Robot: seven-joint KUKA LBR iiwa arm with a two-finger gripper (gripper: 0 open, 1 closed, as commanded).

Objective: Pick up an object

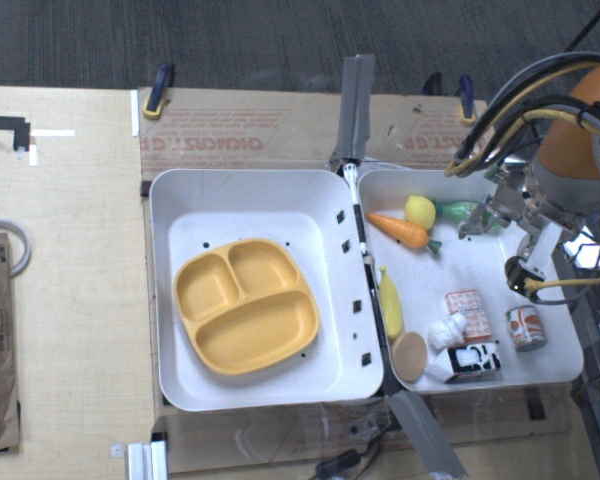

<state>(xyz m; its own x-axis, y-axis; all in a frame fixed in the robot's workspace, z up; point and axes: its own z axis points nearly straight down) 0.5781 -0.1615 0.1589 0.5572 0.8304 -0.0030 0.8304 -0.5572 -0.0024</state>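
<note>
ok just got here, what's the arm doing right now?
The arm reaches in from the right over the far right corner of the right bin. Nothing visibly held. That bin has a carrot, lemon, banana, can and small cartons. The left bin holds a yellow divided plate. No pick made yet, as far as this view shows.

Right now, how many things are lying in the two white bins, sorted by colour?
Yellow: 3, the divided plate, lemon, banana
Orange: 1, the carrot
Green: 1, an item behind the lemon
Red and white: 2, the small box, can
Tan: 1, a round piece
Black and white: 1, a carton
Total: 9
</note>
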